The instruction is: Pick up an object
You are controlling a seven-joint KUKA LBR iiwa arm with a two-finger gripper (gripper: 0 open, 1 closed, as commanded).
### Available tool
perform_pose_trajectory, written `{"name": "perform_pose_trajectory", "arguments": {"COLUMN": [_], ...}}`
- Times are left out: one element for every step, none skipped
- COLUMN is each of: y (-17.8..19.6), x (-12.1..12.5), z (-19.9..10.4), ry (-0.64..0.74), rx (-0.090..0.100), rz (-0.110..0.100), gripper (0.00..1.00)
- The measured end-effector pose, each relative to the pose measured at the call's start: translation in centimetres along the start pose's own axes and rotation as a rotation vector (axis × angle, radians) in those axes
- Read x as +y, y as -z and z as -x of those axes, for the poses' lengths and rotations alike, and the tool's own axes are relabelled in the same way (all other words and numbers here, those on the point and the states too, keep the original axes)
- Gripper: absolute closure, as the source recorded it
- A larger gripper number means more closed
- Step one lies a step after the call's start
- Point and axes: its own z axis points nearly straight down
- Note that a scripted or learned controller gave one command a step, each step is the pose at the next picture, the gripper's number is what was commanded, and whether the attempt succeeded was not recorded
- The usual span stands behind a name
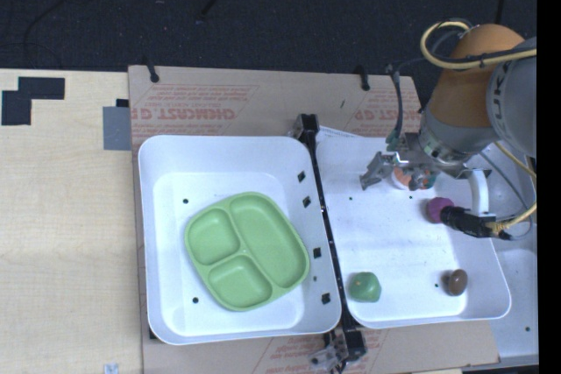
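My gripper point(386, 169) hangs over the far part of the right bin point(394, 232), near its back left. A small orange and white object point(406, 179) lies right beside it, partly hidden by the wrist. Just to the right, near the bin's right wall, sits a magenta object point(437, 208). At the bin's front edge lie a green rounded object point(364, 286) and, to its right, a small brown one point(454, 281). I see nothing held in the gripper.
A green divided plate point(246, 250) lies in the left bin point(166, 188). A black divider point(320, 223) runs between the two bins. The grey arm with its orange band point(473, 92) reaches in from the right.
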Motion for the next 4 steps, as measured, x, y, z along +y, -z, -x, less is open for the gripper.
{"name": "perform_pose_trajectory", "arguments": {"y": [-6.1, -8.2, -7.1, -2.8], "x": [-0.8, -0.8, -0.8, -1.0], "z": [-0.4, -0.6, -0.5, -0.4], "ry": [0.0, -0.001, -0.005, -0.008], "rx": [0.001, 0.0, 0.0, -0.001], "rz": [0.0, 0.002, 0.002, 0.008], "gripper": [0.0, 0.0, 1.0, 1.0]}}
